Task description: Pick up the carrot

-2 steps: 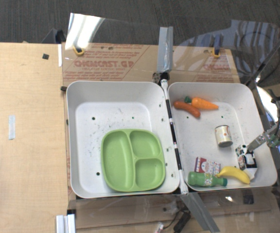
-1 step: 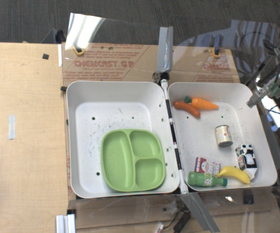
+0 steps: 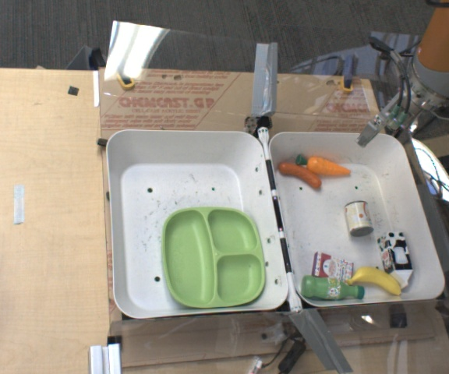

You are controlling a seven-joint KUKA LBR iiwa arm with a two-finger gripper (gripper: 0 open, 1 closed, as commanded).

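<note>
From the camera view above the desk, the job looks barely begun: the carrot (image 3: 327,166) lies flat on the floor of the right bin (image 3: 419,209), up toward that bin's twelve o'clock edge, its green top pointing to nine o'clock and its orange body running off toward three. Just beside it at about seven o'clock, touching or nearly so, lies a red sausage-shaped toy (image 3: 300,174). The arm (image 3: 443,37) hangs at the upper right, outside the bin's one o'clock corner, with its gripper (image 3: 380,127) near the rim and well apart from the carrot; whether the jaws are spread or pressed together I cannot tell, as that end is small and tangled among cables. Nothing is pinched that I can make out, so I judge the reach, the grasp and the lift all still to do. Elsewhere in the right bin sit a small can (image 3: 358,217) near the middle, a black-and-white carton (image 3: 397,253) at four o'clock, and a banana (image 3: 376,279), a green bottle (image 3: 332,288) and a small red box (image 3: 332,267) along the six o'clock edge. The left bin (image 3: 131,178) holds a green divided plate (image 3: 213,257). The pale wooden desk (image 3: 37,209) stretches off at nine o'clock, cardboard (image 3: 178,100) lies behind the bins, and dark carpet beyond.
</note>
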